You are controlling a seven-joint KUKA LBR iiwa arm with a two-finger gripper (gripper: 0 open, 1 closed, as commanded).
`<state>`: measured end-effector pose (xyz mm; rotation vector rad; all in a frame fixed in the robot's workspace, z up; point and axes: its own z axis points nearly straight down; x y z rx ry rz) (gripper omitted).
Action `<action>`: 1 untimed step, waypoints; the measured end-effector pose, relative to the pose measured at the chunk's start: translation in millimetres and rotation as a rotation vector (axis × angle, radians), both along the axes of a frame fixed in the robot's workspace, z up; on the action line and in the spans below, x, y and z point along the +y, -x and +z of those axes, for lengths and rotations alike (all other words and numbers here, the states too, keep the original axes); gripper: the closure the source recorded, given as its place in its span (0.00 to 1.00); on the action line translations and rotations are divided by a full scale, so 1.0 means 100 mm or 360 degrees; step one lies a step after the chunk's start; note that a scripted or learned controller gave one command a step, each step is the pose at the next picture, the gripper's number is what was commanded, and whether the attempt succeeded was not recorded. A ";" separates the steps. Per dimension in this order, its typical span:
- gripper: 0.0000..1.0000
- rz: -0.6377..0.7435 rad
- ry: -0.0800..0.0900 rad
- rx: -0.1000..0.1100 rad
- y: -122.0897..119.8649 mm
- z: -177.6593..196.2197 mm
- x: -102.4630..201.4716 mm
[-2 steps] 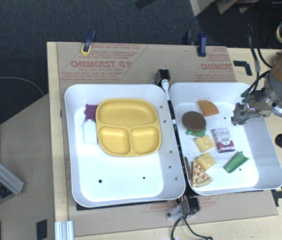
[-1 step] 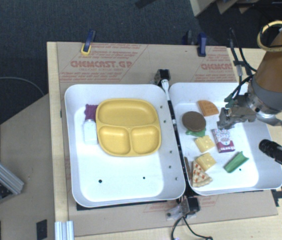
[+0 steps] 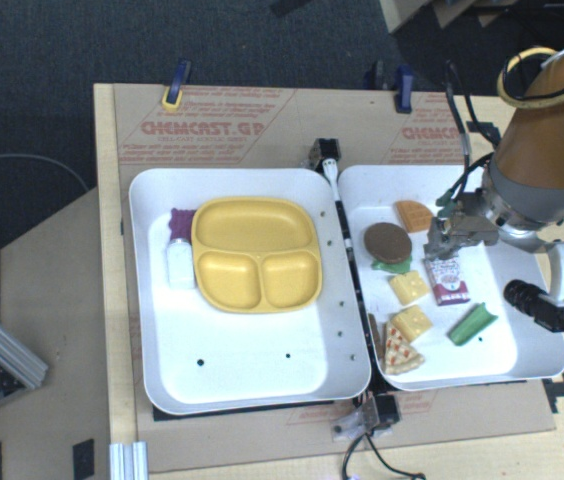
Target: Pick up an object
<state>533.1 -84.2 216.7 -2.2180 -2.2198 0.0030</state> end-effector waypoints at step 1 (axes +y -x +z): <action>1.00 0.0000 0.0000 -0.0003 0.04 0.07 0.06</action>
